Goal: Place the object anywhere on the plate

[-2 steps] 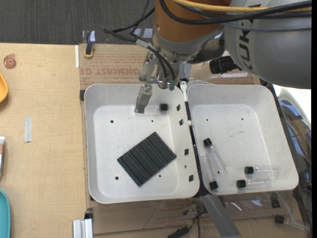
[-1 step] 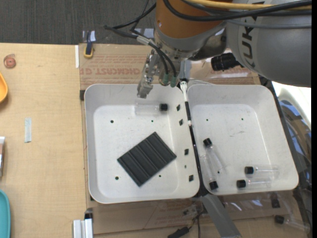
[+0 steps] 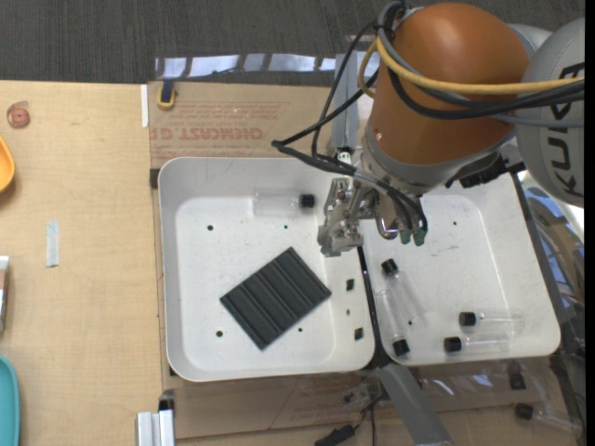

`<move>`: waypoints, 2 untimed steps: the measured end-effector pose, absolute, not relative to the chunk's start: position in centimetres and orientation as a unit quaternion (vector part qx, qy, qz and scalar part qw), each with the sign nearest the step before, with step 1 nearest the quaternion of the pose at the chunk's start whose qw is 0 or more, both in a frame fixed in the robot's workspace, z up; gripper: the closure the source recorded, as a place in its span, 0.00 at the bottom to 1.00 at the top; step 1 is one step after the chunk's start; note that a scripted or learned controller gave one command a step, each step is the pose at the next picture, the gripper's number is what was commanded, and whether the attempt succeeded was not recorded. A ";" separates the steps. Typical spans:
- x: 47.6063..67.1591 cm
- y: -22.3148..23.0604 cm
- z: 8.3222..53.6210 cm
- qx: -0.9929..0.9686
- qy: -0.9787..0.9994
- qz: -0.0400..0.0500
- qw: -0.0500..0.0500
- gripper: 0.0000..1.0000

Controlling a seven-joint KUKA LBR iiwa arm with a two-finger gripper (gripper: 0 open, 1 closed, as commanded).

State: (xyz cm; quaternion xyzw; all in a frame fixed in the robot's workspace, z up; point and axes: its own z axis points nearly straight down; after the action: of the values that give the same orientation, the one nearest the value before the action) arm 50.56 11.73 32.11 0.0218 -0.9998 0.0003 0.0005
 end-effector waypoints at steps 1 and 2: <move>49.2 10.0 36.3 0.236 -0.972 0.000 -0.003 1.00; 51.2 11.1 30.0 0.470 -0.882 -0.001 0.000 1.00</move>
State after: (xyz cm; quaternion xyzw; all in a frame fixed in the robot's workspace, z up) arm 51.24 11.11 29.97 0.4703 -0.8825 -0.0010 -0.0004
